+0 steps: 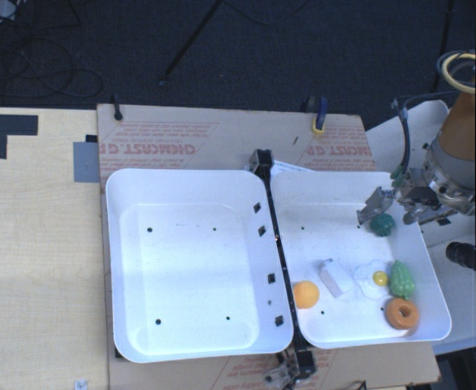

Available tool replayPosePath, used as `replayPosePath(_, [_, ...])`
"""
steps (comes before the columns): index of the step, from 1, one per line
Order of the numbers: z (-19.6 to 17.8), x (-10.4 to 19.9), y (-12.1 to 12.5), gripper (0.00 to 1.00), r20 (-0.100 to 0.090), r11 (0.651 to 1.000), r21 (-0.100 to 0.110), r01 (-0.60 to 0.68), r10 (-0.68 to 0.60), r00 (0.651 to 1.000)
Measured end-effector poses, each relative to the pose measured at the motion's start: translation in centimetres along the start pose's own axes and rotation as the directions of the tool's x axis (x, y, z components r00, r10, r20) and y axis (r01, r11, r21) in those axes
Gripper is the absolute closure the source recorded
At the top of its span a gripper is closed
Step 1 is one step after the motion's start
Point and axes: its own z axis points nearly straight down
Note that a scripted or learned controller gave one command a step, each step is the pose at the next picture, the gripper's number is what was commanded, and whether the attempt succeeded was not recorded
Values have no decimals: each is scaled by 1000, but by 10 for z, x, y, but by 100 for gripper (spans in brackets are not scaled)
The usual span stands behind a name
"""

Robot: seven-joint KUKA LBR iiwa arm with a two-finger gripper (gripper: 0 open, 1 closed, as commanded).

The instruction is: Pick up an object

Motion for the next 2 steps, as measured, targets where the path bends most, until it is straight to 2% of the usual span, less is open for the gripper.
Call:
replayPosePath(1, [161, 56, 9, 0, -4, 1000, 10, 4, -3, 1000])
replayPosePath(2, [142, 51, 10, 100, -1, 1000, 3, -5, 5, 1000])
